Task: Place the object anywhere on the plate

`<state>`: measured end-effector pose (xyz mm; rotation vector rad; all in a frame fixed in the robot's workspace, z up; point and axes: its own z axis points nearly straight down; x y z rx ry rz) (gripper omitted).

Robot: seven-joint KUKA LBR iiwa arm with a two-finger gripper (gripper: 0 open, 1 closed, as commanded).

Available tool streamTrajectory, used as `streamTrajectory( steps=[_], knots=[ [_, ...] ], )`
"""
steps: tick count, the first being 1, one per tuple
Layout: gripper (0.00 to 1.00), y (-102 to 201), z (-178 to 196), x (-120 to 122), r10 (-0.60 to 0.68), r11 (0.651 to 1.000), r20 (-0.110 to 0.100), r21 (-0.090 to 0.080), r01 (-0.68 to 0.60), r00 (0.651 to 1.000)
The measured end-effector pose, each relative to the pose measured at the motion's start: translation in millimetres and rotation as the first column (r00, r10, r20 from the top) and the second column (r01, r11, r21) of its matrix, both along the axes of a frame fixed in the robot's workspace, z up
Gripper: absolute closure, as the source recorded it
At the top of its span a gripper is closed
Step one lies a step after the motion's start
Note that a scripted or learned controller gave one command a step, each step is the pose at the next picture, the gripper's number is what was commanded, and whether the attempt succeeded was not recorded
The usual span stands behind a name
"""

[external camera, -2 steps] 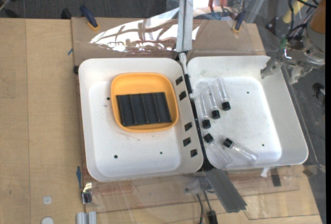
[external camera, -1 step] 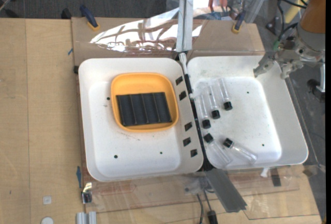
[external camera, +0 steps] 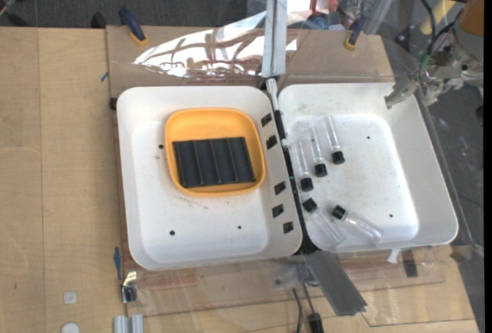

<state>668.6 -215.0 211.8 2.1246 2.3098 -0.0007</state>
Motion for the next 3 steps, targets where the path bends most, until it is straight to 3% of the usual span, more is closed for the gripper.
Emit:
streamTrajectory(
  steps=[2,3],
  knots=[
    [0.00,-6.1,14.9,0.2,0.236,0.972,0.000,-0.001,-0.236,0.972],
    [0.00,-5.9,14.8,0.0,0.386,0.923,-0.002,0.001,-0.386,0.923]
  ],
)
